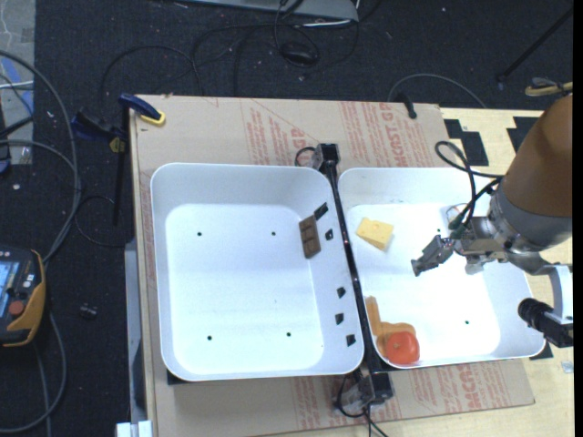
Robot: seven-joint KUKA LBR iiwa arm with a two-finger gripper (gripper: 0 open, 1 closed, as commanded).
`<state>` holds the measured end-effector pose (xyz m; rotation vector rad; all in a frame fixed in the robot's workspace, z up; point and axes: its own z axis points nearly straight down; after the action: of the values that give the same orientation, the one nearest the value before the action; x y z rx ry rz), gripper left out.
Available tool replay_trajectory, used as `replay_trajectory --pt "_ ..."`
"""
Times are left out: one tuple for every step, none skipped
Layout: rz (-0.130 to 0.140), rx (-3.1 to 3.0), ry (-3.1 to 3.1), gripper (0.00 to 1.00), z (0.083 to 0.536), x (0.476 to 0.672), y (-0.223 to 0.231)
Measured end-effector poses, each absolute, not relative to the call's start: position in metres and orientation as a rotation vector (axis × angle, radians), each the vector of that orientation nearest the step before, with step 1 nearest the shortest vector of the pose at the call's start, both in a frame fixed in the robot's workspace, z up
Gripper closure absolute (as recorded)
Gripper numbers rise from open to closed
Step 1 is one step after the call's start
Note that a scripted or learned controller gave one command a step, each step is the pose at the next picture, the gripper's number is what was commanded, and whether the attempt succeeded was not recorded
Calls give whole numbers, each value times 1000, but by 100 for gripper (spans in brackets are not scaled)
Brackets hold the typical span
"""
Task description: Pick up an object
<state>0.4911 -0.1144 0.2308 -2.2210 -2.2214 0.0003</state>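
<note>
The gripper (428, 259) hangs in the right bin (510, 335), just right of the yellow block (374, 233). Whether its fingers are spread cannot be told. Nothing shows between them.

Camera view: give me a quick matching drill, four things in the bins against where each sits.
Things:
1. yellow block
2. red ball
3. brown bar
4. gripper

Places:
A. left bin, by its right wall
B. right bin, near corner by the divider
C. over the middle of the right bin
D. right bin, far left part

Pairs: 1-D, 2-B, 3-A, 4-C
</note>
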Motion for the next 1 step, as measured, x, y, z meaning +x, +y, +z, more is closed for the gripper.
replay_trajectory --pt "1 -2223 -2220 0 229 500 -148"
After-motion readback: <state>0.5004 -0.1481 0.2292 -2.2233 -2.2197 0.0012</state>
